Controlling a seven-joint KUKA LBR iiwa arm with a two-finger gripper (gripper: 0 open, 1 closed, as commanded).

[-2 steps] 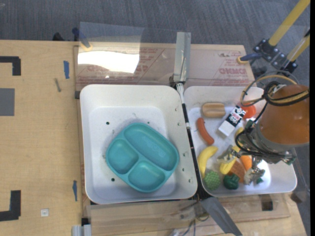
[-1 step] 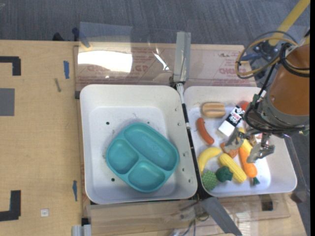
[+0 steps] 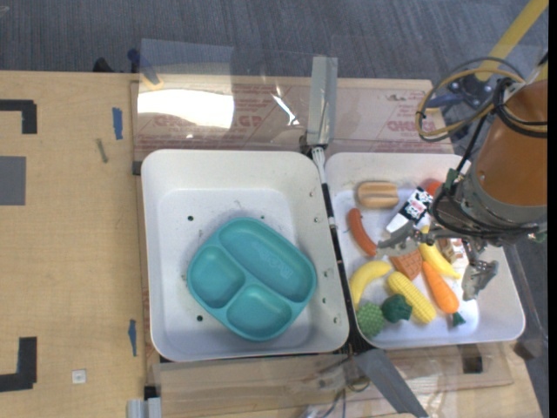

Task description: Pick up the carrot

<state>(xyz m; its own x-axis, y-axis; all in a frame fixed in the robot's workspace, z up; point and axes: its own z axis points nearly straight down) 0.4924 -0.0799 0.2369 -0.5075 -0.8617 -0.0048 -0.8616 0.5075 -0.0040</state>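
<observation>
I've got the arm reaching in over the right bin, its orange band up top and cables looped above it. The gripper hangs low at the bin's right side, just beside the carrot. I can make out pale metal fingers there, but I cannot tell whether they are spread or pressed together, and I see nothing between them.

The carrot lies on the bin floor, slanted, green tip toward the near edge. Touching its left side is a corn cob, with a yellow banana further left. A broccoli piece and a bumpy green piece sit at the near edge. Toward the far side I see a hot dog bun and a red sausage along the left wall. A black-and-white toy sits under the arm's wrist.

The left bin holds a teal divided plate, lying flat, well apart from the food.
</observation>
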